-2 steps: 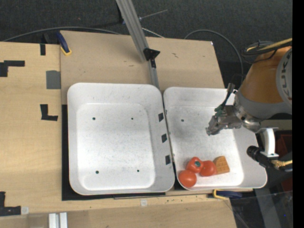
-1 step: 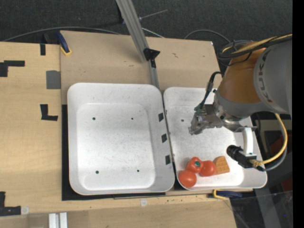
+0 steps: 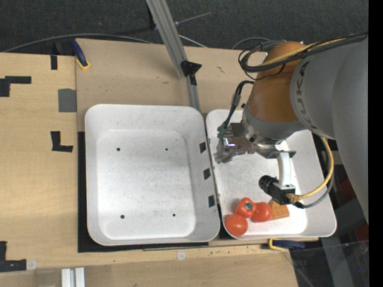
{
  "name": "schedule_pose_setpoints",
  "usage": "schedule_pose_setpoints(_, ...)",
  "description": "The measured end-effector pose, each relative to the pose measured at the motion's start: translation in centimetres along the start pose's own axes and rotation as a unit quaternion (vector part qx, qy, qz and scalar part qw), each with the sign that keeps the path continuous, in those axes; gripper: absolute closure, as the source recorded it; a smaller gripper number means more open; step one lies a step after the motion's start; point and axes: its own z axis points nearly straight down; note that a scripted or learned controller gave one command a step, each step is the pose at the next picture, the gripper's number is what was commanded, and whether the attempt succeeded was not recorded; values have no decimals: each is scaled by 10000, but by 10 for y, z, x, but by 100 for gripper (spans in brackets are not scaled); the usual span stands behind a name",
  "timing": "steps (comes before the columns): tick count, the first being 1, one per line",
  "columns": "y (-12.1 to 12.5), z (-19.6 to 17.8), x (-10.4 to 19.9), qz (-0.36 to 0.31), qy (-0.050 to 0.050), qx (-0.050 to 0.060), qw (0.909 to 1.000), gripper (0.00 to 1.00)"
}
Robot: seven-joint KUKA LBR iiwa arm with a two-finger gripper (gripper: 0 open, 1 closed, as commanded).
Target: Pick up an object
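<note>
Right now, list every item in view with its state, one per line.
Left shallow white bin: nothing in it.
Right shallow white bin: holds the toys.
Red-orange round toys: lying at the right bin's near edge, untouched.
Two-finger gripper: low over the right bin, away from the toys.

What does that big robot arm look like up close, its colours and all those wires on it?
The arm is bulky, rounded and grey, with an orange band above the wrist. Black and yellow cables loop around it. Its gripper is a small dark metal unit with a little lit spot.

Wooden bench (image 3: pixel 137 70) carries two white bins (image 3: pixel 146 172), seemingly touching.
</note>
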Motion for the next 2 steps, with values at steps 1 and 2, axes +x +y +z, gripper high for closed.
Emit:
schedule_pose_setpoints(1, 5, 3, 50, 8, -4, 8, 10000, 100)
schedule_pose_setpoints(2, 13, -18, 92, 10, -5, -3, 10000, 100)
